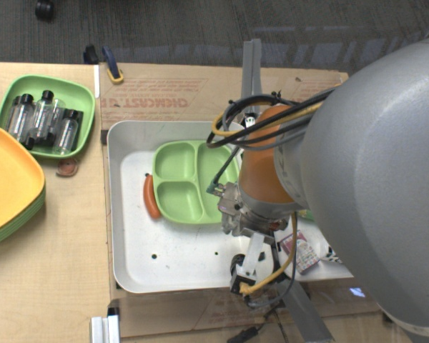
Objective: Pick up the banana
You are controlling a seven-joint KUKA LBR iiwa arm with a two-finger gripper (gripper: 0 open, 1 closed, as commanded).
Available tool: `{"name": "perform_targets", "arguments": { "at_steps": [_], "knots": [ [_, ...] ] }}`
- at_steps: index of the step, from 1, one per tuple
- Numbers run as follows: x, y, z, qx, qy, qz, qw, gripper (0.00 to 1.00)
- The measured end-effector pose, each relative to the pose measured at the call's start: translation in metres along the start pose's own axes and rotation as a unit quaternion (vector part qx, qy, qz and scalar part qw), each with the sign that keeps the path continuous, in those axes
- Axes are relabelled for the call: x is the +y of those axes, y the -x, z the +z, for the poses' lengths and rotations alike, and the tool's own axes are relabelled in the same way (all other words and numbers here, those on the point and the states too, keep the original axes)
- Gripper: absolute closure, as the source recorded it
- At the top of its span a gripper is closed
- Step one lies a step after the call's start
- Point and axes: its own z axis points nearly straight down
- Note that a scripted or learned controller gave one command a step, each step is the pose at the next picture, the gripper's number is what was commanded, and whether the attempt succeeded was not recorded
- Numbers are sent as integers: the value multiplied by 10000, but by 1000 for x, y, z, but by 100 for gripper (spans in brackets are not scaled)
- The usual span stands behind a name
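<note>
Yellow plates (11, 184) are sitting on the worktop (57, 277) at far left, well apart from the white bin (118, 213), where a red sausage (151, 196) is lying at nine o'clock of the green divided tray (182, 181). The hand (237, 216) is hanging at four o'clock of that tray; wide or narrow, I cannot tell. The banana is hiding, probably under the arm (372, 177), so re-sighting it before descending is looking wise.

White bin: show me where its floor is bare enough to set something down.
The widest bare patch of the bin lies between the green tray and the near wall. A narrow strip runs between the sausage and the left wall. The right side is crowded: the arm hangs over it, with packets beside.
</note>
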Motion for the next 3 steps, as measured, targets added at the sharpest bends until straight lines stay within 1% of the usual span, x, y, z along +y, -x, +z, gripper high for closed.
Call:
{"name": "perform_targets", "arguments": {
  "at_steps": [1,2,3],
  "knots": [
    [72,-67,48,-1,16,-84,10000,100],
    [56,-110,-17,1,17,-89,10000,100],
    [82,-155,14,7,17,2472,9690,100]
  ]
}}
